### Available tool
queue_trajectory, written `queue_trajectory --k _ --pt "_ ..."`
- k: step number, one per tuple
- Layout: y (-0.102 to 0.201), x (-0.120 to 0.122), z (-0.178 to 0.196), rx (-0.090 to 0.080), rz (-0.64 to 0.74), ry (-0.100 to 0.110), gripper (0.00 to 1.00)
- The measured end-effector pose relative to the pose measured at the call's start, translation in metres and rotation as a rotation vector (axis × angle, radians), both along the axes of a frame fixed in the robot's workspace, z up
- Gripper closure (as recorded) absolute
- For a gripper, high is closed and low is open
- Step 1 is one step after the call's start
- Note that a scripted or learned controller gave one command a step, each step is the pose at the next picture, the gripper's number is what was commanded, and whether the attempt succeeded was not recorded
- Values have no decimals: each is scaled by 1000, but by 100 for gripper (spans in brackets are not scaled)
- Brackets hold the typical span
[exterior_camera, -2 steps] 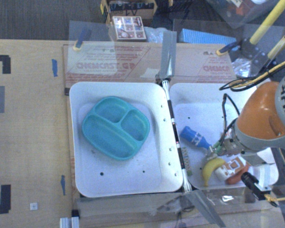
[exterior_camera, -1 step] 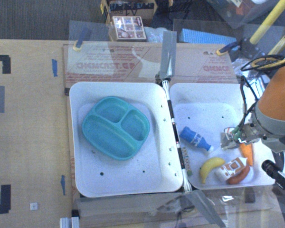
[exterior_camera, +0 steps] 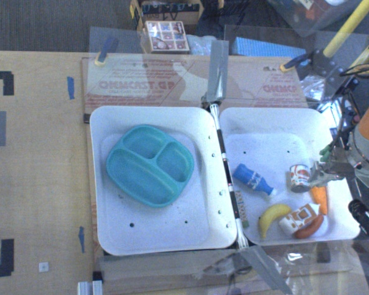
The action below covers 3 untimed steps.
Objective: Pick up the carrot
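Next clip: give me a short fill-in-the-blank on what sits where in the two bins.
1. The teal divided plate lies in the ____ bin.
2. The blue bottle lies in the ____ bin.
3. The carrot lies right next to the ____, at the right bin's right side.
4. The yellow fruit near that bin's front edge is a ____.

Missing words: left; right; gripper; banana

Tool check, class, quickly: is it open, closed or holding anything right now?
Tool: open or closed cannot be told; it sits low in the right bin, just above the carrot and beside a small can.
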State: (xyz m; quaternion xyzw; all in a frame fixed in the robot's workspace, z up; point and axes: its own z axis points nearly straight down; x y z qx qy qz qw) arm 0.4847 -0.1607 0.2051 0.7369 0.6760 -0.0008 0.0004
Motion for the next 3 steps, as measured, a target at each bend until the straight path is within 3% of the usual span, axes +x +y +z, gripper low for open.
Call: queue_trajectory --k 1,2,3 --pt "11 9 -17 0 -343 2 100" --pt "-18 19 -11 0 -549 2 100" --pt "-44 2 106 0 -638 3 100"
